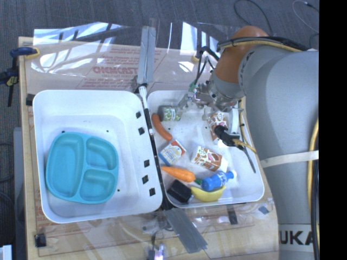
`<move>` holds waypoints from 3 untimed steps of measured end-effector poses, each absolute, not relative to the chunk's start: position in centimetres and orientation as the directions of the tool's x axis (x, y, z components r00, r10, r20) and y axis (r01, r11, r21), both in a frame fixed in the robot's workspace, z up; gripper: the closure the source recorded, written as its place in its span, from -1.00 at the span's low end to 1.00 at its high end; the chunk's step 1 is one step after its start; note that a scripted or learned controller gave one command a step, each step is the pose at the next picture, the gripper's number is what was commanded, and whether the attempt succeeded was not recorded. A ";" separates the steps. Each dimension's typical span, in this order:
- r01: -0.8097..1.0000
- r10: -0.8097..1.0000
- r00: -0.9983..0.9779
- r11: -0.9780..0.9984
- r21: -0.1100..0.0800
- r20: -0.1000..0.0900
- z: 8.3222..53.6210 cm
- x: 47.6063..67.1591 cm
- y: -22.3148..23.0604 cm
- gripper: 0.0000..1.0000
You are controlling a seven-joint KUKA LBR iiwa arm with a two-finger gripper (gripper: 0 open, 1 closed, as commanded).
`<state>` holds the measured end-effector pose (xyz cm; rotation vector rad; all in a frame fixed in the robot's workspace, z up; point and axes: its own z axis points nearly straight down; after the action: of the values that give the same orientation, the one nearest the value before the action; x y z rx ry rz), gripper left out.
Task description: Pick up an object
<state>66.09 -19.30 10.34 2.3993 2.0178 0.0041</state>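
Right now the jaws (pixel 212 108) hang low in the right bin (pixel 250 173), though I cannot tell how they stand. The nearest object, a small carton (pixel 218 121), sits just at five o'clock, tilted toward seven.

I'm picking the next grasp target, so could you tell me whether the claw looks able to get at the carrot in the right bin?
Probably yes: the carrot lies uncovered on top, with only the black block and banana beside it.
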 end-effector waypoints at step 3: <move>1.000 1.000 0.006 -0.006 -0.008 0.001 22.3 61.7 -20.4 -1.00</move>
<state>61.66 -20.42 22.26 2.2331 2.2192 -0.0082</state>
